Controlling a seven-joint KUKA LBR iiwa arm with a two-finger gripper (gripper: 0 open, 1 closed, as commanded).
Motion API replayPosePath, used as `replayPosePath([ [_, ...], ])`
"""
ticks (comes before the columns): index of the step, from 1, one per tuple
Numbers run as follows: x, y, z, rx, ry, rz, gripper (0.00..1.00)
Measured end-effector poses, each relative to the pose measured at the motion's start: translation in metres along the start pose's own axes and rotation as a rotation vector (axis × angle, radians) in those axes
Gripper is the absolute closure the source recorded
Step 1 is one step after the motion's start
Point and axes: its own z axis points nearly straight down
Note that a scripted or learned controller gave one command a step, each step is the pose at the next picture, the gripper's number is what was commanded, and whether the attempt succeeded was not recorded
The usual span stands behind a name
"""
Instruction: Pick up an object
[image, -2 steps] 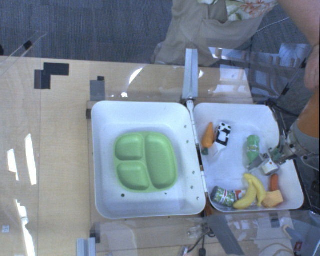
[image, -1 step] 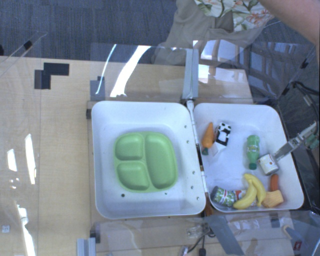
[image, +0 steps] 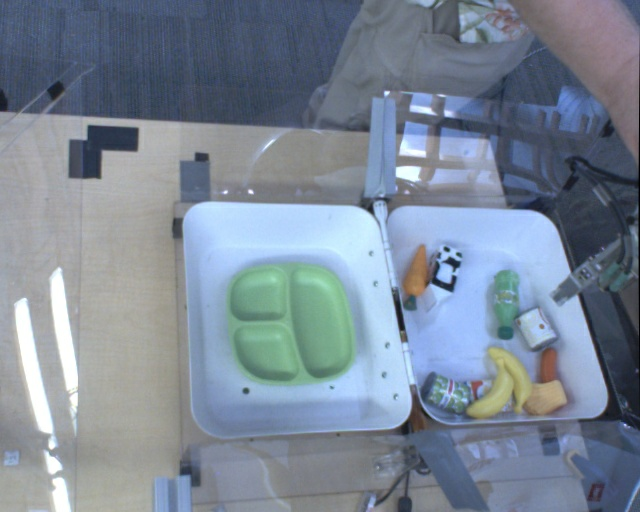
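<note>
Near the right bin's (image: 560, 235) edge lies a green bottle (image: 505, 303) — white-labelled, lengthwise; end effector (image: 590, 275) state unclear.

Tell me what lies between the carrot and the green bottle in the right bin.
In the camera view, a black-and-white toy lies between the carrot and the green bottle.

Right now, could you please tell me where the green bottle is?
The green bottle lies in the right bin, toward its right side, above the banana and left of the end effector.
</note>
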Motion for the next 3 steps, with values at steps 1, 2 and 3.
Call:
replayPosePath([
  [1,0.003,0.009,-0.004,-0.011,-0.007,-0.018,0.00],
  [2,0.003,0.009,-0.004,-0.012,-0.007,-0.018,0.00],
  [3,-0.042,0.071,0.148,0.007,0.008,-0.071,0.00],
])
